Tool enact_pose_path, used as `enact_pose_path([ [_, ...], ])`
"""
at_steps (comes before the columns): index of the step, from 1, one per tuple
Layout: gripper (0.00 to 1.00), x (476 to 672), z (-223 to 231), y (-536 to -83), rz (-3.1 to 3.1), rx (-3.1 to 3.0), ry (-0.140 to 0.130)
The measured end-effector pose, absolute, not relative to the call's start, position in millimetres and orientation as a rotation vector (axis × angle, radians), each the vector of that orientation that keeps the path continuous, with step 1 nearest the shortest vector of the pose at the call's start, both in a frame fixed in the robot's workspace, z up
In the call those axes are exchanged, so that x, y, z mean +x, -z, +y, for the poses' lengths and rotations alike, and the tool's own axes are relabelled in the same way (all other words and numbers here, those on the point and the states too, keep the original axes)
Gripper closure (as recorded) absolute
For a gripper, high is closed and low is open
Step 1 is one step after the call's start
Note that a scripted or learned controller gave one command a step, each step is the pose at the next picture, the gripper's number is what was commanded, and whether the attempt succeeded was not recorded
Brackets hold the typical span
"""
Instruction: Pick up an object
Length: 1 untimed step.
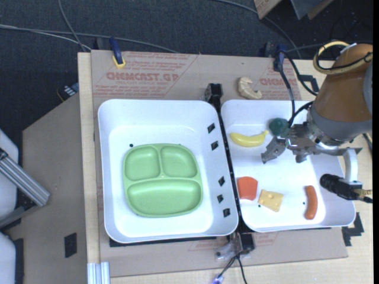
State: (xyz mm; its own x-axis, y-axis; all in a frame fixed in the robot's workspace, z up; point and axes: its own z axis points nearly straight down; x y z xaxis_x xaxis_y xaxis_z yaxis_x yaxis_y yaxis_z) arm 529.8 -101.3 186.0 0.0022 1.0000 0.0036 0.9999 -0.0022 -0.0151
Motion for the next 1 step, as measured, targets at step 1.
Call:
enact_pose_path([
  [1, 0.00, 532.9, -101.4, -192.1, -2.220, -2.219, 0.000],
])
